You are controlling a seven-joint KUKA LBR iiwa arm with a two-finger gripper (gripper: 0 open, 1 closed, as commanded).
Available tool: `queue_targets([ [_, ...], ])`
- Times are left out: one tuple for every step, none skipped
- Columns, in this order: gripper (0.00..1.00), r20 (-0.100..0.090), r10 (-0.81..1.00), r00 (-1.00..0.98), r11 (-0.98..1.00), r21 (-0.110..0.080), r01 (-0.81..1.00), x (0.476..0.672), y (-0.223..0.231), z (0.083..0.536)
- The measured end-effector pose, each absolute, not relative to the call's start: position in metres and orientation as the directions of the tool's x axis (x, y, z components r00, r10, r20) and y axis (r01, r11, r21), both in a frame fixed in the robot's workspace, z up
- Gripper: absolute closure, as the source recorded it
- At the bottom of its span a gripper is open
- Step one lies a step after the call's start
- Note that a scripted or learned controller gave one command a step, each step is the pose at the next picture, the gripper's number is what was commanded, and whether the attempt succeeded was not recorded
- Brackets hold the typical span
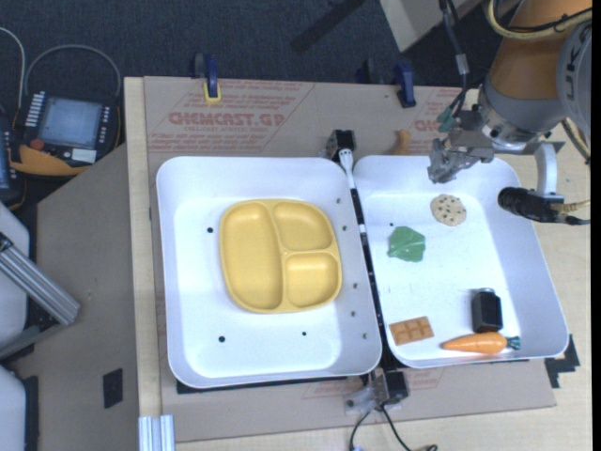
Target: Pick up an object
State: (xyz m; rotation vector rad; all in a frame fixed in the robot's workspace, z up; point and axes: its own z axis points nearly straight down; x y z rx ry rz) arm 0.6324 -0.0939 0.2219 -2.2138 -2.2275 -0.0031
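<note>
The right bin [526,252] holds a round chocolate-chip cookie [449,210], a green leaf-shaped piece [408,244], a black block [485,310], a brown waffle cracker [410,330] and an orange carrot [481,344]. My gripper [443,171] hangs over the bin's far edge, just above and left of the cookie, with nothing visibly held. Its fingers point down and look dark and close together.
A yellow divided plate [279,252] lies in the left bin [188,280]. A black connector [528,202] sticks in from the right over the right bin's rim. Blue clamps [211,75] sit on the bench's far edge, and a pendant screen [66,125] lies at left.
</note>
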Motion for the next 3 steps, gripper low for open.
queue_targets([
  [1.0,0.003,1.0,-0.006,0.006,-0.001,1.0,0.625,-0.037,0.232],
  [1.0,0.003,1.0,-0.006,0.006,-0.002,1.0,0.62,0.011,0.238],
  [1.0,0.002,1.0,-0.006,0.006,0.002,1.0,0.623,0.065,0.242],
])
